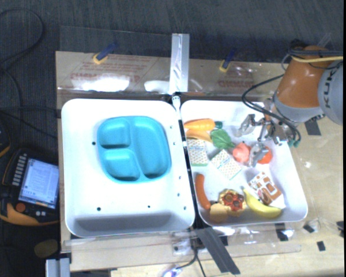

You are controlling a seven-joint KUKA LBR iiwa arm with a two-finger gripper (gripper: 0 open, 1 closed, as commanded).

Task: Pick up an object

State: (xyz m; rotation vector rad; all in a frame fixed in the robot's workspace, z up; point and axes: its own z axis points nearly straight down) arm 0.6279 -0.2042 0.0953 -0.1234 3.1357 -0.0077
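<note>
While the metal two-finger hand (255, 136) hangs open and empty over the right white bin (294, 184), lower it squarely astride the small red tomato-like toy (241, 152).

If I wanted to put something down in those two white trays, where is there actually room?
The left bin has bare floor all around the blue divided plate, widest along its near edge. The right bin is crowded: carrot, banana, sausage and other toys, with the tool over them. A small patch stays bare in its middle, between the toys.
</note>
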